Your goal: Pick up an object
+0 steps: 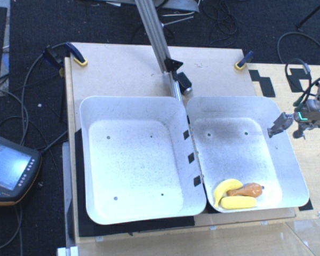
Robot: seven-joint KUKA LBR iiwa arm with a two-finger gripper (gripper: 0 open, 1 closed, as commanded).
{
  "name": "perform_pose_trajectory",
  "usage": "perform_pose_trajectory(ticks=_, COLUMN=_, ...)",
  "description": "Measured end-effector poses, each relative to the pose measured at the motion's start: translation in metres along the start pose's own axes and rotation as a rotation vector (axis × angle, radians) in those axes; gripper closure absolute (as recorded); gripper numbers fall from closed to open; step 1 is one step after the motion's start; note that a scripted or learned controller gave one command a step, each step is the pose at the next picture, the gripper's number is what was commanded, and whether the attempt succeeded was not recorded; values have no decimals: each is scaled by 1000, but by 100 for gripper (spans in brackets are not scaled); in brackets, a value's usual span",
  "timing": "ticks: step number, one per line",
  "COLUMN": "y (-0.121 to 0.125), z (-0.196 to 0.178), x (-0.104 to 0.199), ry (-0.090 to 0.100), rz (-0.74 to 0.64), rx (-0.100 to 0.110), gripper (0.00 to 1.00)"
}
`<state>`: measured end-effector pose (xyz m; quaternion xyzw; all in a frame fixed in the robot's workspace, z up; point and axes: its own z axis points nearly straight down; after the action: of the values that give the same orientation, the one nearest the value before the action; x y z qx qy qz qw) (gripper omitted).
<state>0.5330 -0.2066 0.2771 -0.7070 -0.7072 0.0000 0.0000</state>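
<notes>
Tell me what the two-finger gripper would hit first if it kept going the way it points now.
Likely the bare speckled floor of the right white bin: the gripper sits at its right rim, angled down-left. The yellow banana lies nearer the front, probably off that line. Depth is uncertain.

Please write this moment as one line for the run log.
gripper: over right bin right edge | holding: nothing seen | banana, yellow block, brown toy: bin front

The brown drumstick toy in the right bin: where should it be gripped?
Grip the drumstick across its thin right end, coming straight down from above. Its fat left end touches the banana, and a yellow piece lies against its near side.
</notes>
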Motion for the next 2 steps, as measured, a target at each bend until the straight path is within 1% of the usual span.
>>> perform_pose_trajectory(ticks=1, y=0, z=0, x=0, ry=0, rz=0, rx=0, gripper=0)
perform_pose_trajectory(ticks=2, y=-3, z=62, x=4, ry=1, rz=0, rx=5, gripper=0)
